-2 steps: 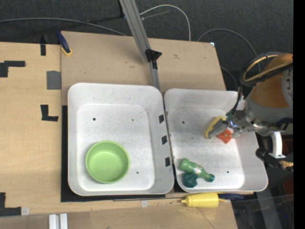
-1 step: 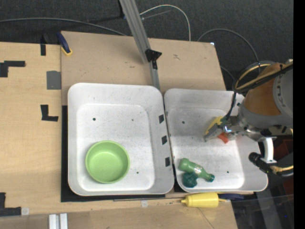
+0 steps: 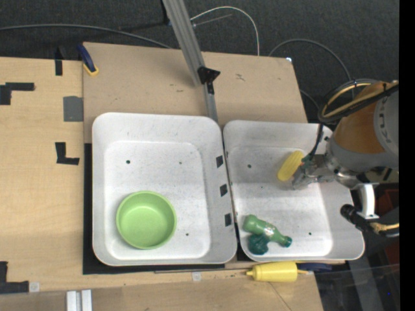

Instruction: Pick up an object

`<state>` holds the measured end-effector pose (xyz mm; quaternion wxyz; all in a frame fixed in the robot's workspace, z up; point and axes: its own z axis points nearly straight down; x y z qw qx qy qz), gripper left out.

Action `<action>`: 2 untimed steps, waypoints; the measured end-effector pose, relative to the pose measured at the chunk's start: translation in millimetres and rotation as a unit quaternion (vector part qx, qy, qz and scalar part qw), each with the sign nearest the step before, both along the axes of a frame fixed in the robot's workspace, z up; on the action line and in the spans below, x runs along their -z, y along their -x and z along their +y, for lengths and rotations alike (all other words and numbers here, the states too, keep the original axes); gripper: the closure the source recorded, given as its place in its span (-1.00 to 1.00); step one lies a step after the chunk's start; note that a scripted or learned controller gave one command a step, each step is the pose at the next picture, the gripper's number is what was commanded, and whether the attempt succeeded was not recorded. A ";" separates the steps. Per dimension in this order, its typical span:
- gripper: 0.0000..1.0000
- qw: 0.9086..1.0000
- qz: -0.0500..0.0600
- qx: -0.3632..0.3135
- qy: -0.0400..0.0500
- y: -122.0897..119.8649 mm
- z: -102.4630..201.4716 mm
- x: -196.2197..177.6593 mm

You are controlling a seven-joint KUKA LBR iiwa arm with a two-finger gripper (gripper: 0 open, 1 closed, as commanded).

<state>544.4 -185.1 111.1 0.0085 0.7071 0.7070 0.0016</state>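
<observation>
A yellow oblong object (image 3: 289, 165) lies tilted in the upper middle of the right bin (image 3: 272, 193). My gripper (image 3: 302, 175) hangs low over that bin, right beside the yellow object's right side and touching or nearly touching it. A green toy bottle (image 3: 265, 227) lies near the right bin's front edge, with a small teal piece (image 3: 259, 243) against it. A lime-green bowl (image 3: 146, 219) sits in the front left part of the left bin (image 3: 155, 148).
A yellow mustard-like bottle (image 3: 275, 272) lies on the bench just outside the right bin's front rim. A grey metal pole (image 3: 188, 37) slants down to the bins' shared back edge. The arm's orange band (image 3: 356, 131) and cables stand at the right.
</observation>
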 end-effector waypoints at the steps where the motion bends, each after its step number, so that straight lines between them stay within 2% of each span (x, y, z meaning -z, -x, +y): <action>1: 1.00 1.000 0.005 -0.001 -0.004 -4.8 2.4 -62.5; 2: 1.00 1.000 0.005 -0.001 -0.004 -5.9 2.5 -115.5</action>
